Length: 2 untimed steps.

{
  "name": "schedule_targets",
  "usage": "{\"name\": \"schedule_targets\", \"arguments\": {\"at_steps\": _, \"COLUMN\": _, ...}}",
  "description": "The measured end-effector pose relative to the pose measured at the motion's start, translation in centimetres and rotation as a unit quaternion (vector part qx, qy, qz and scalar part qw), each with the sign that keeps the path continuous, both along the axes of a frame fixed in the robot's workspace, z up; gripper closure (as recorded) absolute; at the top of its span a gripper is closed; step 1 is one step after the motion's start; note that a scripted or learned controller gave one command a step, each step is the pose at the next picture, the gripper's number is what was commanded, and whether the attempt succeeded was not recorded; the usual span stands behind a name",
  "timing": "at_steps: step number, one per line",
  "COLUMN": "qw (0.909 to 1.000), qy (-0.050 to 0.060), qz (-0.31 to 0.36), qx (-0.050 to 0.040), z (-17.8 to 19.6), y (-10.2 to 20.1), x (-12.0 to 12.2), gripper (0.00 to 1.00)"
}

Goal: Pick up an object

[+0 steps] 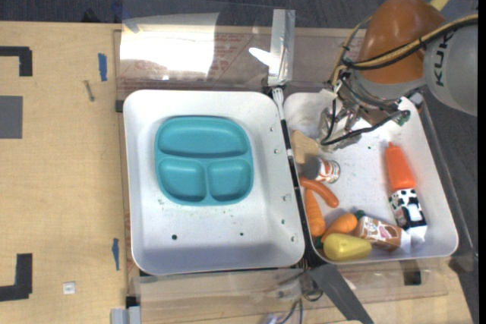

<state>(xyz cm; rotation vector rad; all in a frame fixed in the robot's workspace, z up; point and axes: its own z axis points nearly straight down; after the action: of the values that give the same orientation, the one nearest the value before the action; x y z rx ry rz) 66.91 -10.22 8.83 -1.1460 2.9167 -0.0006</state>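
My gripper [336, 131] hangs over the back left part of the right bin [437, 186], below the orange band of the arm. It is open, with nothing between its fingers. Just below and to its left lie a tan wedge-shaped piece [304, 145] and a small red and white can [328, 170]. Further forward are a hot dog [319, 191], an orange carrot [314, 215], a yellow pear [346, 246] and a brown packet [379, 232]. An orange bottle [398, 165] and a black and white toy [408, 209] lie on the right side.
The left bin [144, 239] holds a teal divided plate [203, 158]. A clear plastic sheet [197, 49] stands behind it. The rim between the bins [285, 163] runs close to the gripper's left.
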Motion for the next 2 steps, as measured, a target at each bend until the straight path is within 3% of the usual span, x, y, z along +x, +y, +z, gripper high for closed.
{"name": "schedule_targets", "arguments": {"at_steps": 1, "qw": 0.9906, "qy": -0.005, "qz": -0.137, "qx": 0.0021, "z": 10.2, "y": 7.3, "x": 0.1, "gripper": 1.0}}
{"name": "schedule_targets", "arguments": {"at_steps": 2, "qw": 0.9773, "qy": -0.002, "qz": -0.212, "qx": 0.0015, "z": 12.0, "y": 4.3, "x": 0.0, "gripper": 1.0}}
